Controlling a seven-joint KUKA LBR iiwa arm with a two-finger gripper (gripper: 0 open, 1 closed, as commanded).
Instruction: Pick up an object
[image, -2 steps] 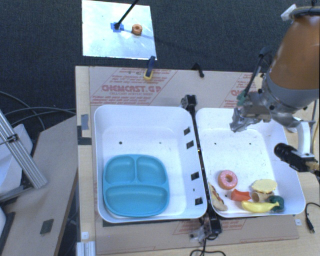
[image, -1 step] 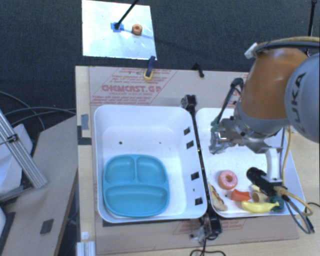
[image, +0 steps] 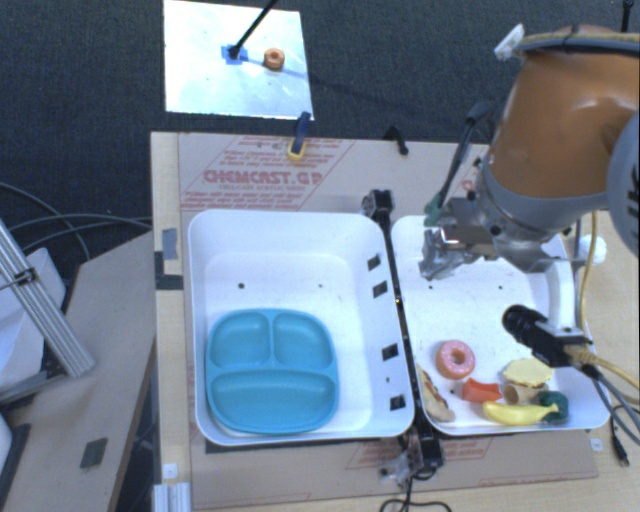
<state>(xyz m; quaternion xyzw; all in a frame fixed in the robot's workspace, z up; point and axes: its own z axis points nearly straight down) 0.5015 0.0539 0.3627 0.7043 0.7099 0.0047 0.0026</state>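
in the right bin's (image: 560, 425) upper left corner hangs the hand (image: 437, 262), fingers not clear enough to tell; below and right of it lie the donut (image: 456, 358) and banana (image: 518, 412), well apart from it

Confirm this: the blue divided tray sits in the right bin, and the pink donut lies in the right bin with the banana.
Wrong on the tray. The camera view shows the blue divided tray in the left bin; the pink donut and banana do lie in the right bin.
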